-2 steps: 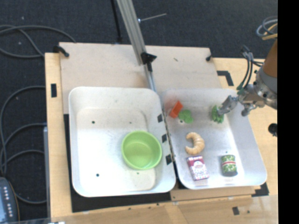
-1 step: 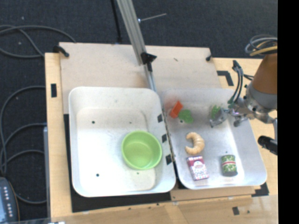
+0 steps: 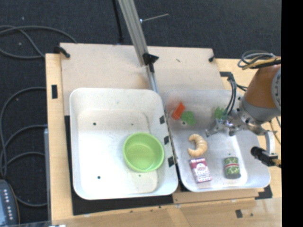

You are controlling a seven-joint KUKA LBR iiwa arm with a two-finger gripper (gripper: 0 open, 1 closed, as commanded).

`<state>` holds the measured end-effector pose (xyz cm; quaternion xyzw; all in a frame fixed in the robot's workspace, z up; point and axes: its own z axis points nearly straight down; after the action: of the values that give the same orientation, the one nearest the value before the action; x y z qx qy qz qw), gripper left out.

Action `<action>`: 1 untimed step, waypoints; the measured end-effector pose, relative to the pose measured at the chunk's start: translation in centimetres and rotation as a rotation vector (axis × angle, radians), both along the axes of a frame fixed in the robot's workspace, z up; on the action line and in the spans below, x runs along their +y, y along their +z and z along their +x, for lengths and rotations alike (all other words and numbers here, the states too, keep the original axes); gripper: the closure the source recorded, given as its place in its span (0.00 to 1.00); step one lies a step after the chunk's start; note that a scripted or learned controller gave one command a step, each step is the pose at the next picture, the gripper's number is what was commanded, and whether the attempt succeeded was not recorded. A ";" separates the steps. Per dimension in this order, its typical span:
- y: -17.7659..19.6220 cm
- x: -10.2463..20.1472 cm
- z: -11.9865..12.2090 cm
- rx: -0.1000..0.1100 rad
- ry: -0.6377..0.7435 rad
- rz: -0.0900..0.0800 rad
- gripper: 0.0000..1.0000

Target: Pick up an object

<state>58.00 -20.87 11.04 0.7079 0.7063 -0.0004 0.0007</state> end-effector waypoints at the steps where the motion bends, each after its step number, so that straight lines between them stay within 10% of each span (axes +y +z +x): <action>1: 1.1 -0.1 0.1 -0.005 -0.005 0.000 1.00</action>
<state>58.11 -20.97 12.18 0.7096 0.7046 0.0013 0.0023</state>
